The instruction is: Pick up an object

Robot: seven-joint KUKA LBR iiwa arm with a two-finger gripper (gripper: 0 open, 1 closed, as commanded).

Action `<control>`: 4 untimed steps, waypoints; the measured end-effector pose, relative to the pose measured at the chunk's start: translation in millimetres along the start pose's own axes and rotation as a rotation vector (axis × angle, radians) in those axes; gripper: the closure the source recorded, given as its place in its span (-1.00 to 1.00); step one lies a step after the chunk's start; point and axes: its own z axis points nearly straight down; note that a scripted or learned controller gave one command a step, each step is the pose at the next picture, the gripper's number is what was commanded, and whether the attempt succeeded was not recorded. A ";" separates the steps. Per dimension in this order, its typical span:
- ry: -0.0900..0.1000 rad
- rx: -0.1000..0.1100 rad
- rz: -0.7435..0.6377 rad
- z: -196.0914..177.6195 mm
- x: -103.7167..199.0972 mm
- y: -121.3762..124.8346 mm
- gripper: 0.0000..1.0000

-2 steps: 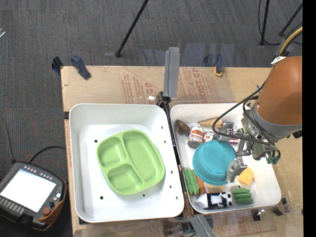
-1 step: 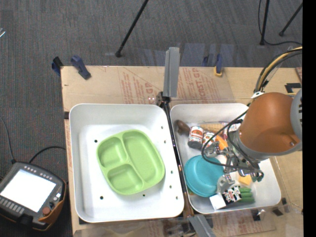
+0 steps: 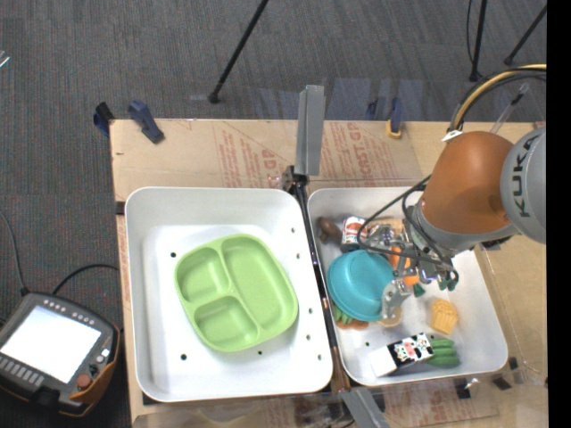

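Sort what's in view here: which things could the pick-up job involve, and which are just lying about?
In play:
- gripper, low in the right bin
- blue bowl beside it
- yellow block
- black-and-white carton
- green item next to the carton

Lying about:
- green divided plate in the left bin
- handheld control pendant on the floor
- blue clamp at the bench edge

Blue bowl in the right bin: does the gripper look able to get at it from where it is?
Probably yes. The gripper sits right at the blue bowl's right rim, with nothing lying over the bowl; the yellow block and the small carton lie off to the side.
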 end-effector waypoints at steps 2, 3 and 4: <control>0.001 0.018 0.111 7.5 32.1 8.5 -1.00; 0.086 -0.006 0.121 13.6 -31.6 -4.8 -1.00; 0.023 -0.005 0.222 15.3 -9.1 -1.9 -1.00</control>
